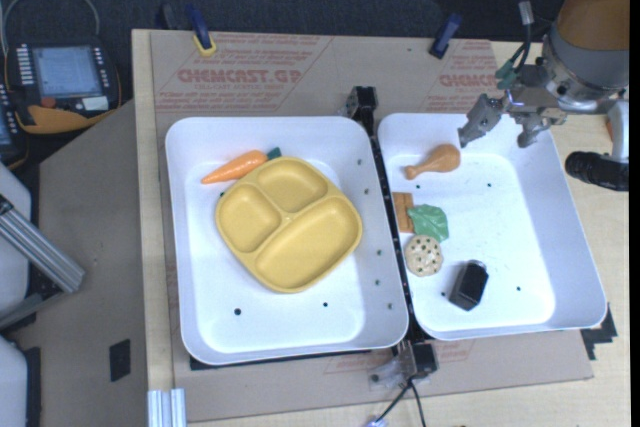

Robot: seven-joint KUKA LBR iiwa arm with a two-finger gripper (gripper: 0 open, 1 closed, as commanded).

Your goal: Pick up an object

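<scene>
The hand [507,122] hangs wide and empty over the right bin's [560,245] far edge, just beside the drumstick [434,161].

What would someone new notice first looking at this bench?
Probably the yellow divided plate filling the left bin, with a toy carrot at its upper edge. Next, the open gripper hanging over the right bin's far end, just beside a toy chicken drumstick.

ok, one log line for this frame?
end effector: open, nothing held | position: above right bin top edge | nearest: drumstick | task: not yet done
</scene>
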